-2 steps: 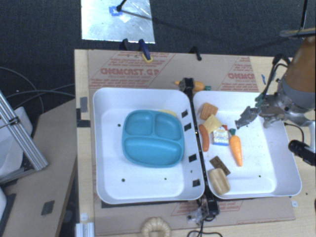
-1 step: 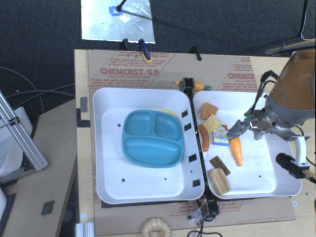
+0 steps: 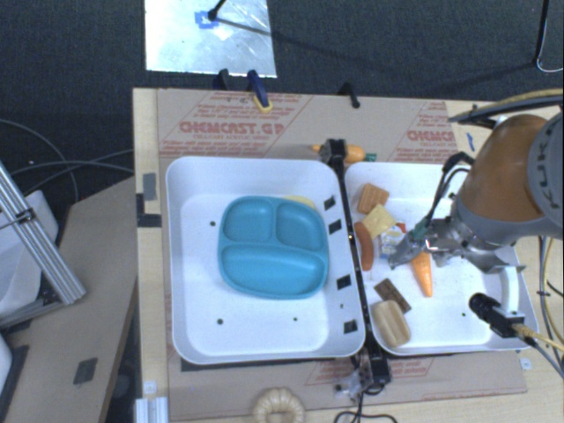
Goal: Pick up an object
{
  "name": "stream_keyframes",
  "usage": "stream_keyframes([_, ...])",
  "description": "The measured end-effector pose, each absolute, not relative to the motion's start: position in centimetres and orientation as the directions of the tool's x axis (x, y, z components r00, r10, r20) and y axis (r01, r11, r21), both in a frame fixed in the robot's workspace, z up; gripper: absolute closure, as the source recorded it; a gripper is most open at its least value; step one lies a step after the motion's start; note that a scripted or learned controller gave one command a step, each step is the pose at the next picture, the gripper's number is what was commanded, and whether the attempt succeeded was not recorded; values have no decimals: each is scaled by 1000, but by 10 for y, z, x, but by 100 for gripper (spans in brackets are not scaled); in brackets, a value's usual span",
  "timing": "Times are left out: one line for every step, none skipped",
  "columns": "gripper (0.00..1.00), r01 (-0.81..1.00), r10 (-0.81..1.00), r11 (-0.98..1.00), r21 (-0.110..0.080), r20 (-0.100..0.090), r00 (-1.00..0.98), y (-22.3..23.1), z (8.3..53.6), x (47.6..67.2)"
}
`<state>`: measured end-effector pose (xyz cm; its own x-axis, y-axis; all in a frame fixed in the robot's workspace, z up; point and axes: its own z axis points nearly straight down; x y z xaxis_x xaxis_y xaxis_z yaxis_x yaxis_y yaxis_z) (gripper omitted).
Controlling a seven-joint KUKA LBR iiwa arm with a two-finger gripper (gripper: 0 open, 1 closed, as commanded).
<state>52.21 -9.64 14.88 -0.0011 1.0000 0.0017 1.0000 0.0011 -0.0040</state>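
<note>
In the right bin point(image 3: 458, 331) lie several toy foods: an orange carrot point(image 3: 424, 273), a tan waffle piece point(image 3: 372, 197), a pale yellow cheese block point(image 3: 380, 221), an orange-red sausage point(image 3: 366, 246), a brown chocolate piece point(image 3: 392, 295) and a beige bread roll point(image 3: 391, 322). My gripper point(image 3: 407, 248) hangs low over the middle of this bin, just left of the carrot's top end. Whether anything sits between its fingers cannot be made out.
The left bin point(image 3: 203, 324) holds a blue divided plate point(image 3: 272, 246) with a yellowish item point(image 3: 302, 201) peeking behind its far edge. An orange thing point(image 3: 352, 154) lies on the cardboard beyond the bins. A black divider point(image 3: 348, 245) with clips separates the bins.
</note>
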Motion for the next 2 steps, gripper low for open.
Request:
stream_keyframes([0,1000,1000,0,2,1,0,-94,94,532])
stream_keyframes([0,1000,1000,2,13,2,-2,-93,93,537])
